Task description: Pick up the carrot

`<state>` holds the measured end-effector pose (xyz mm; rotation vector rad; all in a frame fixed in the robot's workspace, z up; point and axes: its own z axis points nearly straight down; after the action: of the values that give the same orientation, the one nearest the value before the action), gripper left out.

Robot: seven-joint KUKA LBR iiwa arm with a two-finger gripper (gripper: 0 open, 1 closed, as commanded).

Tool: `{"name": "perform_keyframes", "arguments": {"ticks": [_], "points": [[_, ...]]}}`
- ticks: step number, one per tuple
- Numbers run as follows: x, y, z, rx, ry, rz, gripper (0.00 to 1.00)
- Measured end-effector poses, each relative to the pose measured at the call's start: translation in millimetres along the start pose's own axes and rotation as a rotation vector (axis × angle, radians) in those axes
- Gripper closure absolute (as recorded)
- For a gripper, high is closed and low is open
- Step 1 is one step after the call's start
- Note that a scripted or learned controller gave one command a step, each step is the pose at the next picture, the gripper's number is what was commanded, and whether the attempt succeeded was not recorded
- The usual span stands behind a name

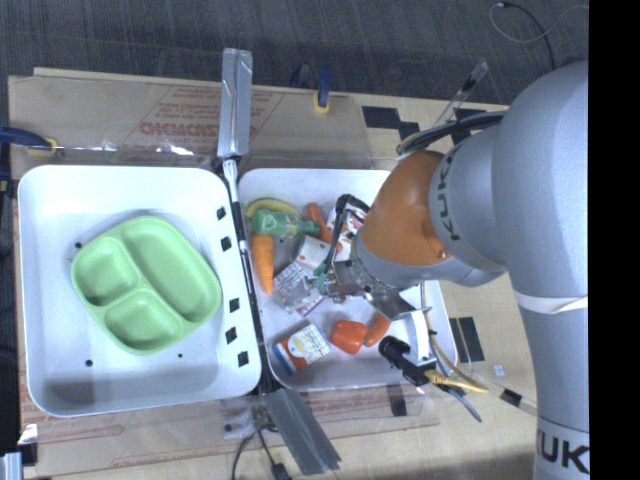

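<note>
The carrot is orange with a green top and lies along the left wall of the right bin, pointing toward the front. My gripper hangs below the orange wrist band, low over the middle of that bin. It is a short way right of the carrot, above a crinkled clear packet. The carrot lies apart from the gripper with nothing on it. The big grey arm hides the bin's right part.
A yellow banana and a small orange piece lie behind the carrot. A red-orange toy and a labelled cup sit near the front. The left bin holds a green divided plate.
</note>
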<state>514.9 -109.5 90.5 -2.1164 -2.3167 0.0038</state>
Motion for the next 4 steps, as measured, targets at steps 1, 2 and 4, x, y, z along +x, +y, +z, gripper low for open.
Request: {"name": "perform_keyframes", "arguments": {"ticks": [1,2,4], "points": [[-1.0,-0.5,-9.2,0.002,-0.001,-0.003,1.00],[-22.6,-30.9,-33.8,0.001,0.001,0.069,1.00],[100.1,-21.5,-100.8,-0.004,-0.002,-0.273,0.00]]}}
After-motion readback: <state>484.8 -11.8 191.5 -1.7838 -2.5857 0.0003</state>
